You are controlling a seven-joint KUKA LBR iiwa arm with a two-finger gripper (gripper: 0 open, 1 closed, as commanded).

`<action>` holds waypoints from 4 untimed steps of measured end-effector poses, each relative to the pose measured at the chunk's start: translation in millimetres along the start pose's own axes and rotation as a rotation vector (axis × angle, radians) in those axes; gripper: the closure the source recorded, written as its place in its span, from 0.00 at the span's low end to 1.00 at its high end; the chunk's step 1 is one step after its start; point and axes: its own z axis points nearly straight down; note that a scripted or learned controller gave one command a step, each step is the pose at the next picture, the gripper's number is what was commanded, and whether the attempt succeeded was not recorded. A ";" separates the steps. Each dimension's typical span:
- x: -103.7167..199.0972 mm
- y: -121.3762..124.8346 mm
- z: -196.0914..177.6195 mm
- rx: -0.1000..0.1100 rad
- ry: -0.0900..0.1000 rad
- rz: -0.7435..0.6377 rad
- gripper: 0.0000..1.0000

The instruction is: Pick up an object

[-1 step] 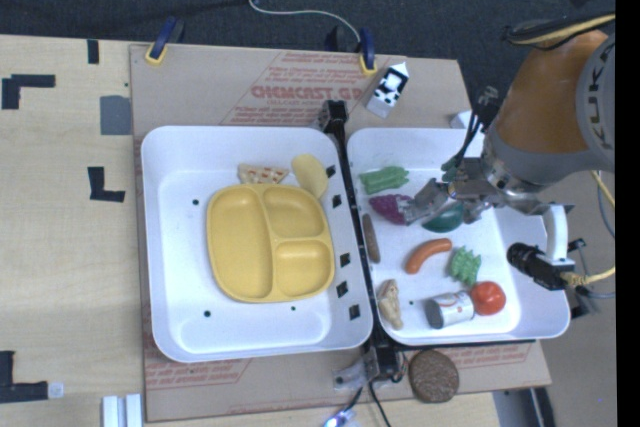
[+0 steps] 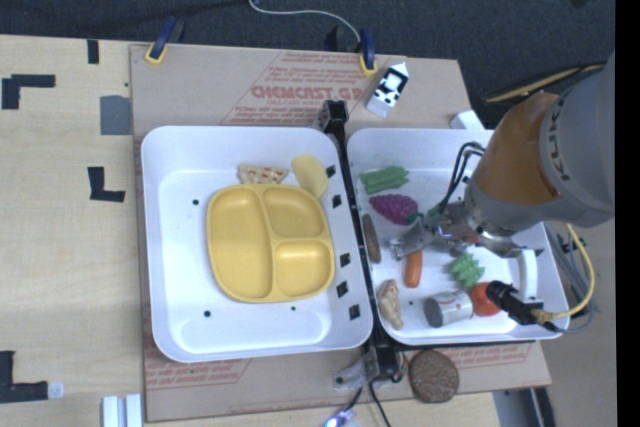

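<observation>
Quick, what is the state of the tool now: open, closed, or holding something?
Tool: low in the right bin, beside the carrot and the purple grapes; open or closed cannot be told, and no object is seen in its grip.

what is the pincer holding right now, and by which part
Cannot be told: the pincer hangs over the right bin above the carrot, its tips too blurred.

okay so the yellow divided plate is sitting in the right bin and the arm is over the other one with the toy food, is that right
Not quite. The camera view shows the yellow plate in the left bin, not the right. The rest stands: the arm is over the other bin, the right bin, which holds the toy food, such as the carrot.
</observation>
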 end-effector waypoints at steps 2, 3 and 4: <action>68.2 43.0 -102.7 -0.018 0.000 -0.012 1.00; 63.5 39.2 -96.8 -0.007 -0.001 -0.004 0.00; 39.4 72.7 4.6 -0.008 -0.007 0.002 0.00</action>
